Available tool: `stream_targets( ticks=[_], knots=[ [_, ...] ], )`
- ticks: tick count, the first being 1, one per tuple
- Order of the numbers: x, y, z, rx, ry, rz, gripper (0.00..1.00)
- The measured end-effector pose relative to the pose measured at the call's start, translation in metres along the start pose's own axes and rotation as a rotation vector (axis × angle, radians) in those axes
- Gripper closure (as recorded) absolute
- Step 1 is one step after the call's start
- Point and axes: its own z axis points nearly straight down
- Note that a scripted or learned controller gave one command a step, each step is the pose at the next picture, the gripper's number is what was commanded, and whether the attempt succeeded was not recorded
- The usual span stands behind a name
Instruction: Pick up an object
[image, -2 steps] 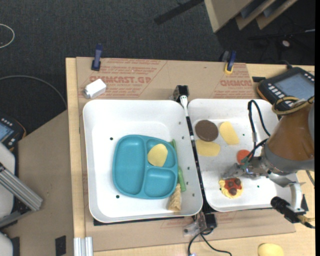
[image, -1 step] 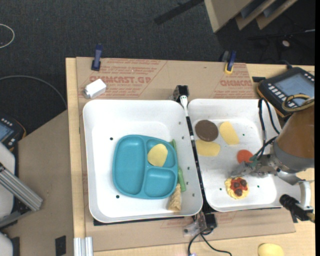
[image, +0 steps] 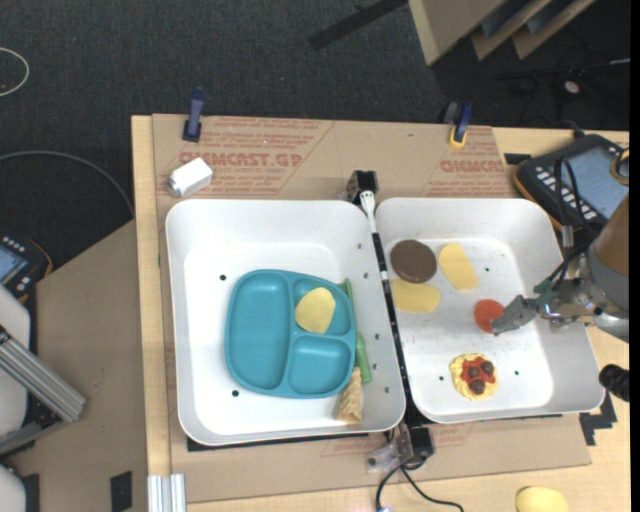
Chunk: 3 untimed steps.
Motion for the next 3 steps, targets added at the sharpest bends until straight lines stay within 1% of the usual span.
stream_targets(
  ticks=[1,2,3],
  knots=[
    [0.001,-0.001,-0.005,0.004,0.001,0.001,1.0],
    [0.072,0.01,-0.052,0.004,0.003,-0.005,1.0],
    [0.133,0.0,-0.099,0.003,0.004,-0.006,1.0]
  ],
)
